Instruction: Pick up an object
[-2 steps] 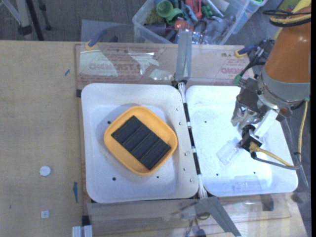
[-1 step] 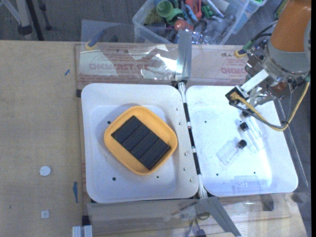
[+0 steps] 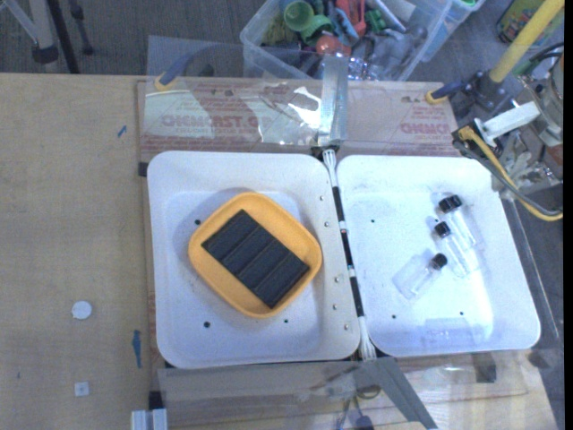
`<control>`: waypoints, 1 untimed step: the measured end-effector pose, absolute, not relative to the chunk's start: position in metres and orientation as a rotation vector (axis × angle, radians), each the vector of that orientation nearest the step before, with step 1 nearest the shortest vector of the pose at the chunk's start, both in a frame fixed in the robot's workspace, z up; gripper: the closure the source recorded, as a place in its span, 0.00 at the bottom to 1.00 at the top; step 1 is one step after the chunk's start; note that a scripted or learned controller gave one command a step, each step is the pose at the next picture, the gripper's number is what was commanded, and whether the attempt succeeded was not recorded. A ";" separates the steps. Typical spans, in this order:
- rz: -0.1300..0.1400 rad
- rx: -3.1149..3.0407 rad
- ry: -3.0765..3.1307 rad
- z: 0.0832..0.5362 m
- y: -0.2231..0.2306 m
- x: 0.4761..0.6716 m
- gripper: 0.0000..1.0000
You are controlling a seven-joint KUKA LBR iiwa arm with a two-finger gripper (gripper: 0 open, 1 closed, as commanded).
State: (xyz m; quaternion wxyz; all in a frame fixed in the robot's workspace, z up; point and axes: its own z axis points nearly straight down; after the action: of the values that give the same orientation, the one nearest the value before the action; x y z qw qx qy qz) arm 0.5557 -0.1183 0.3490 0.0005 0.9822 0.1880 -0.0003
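Camera view, from my remote station: the yellow square plastic lid with dark ribbed panel [image 3: 255, 253] lies in the left white bin [image 3: 170, 330]; three clear black-capped vials [image 3: 440, 247] lie in the right white bin [image 3: 515, 330]. Nothing is lifted yet, so I judge the pick wholly outstanding, and I cannot tell the gripper's state.

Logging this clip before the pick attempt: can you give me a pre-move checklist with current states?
1. Target present: yellow tray with dark inserts lies in the left bin: ok.
2. Alternative targets: three clear vials with black caps in the right bin: ok.
3. Vials separated enough for a clean grasp: close together, cannot tell.
4. Hand position over a bin: arm hardware sits at the right edge, not over a bin: not ok.
5. Hand open: cannot tell.
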 end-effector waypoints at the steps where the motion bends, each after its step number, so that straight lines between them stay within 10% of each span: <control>1: -0.007 3.128 0.323 0.271 -0.111 0.550 1.00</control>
State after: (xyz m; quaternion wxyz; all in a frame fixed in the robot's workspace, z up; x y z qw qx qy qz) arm 0.5496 -0.1106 0.2705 -0.0013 0.9947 0.1026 -0.0023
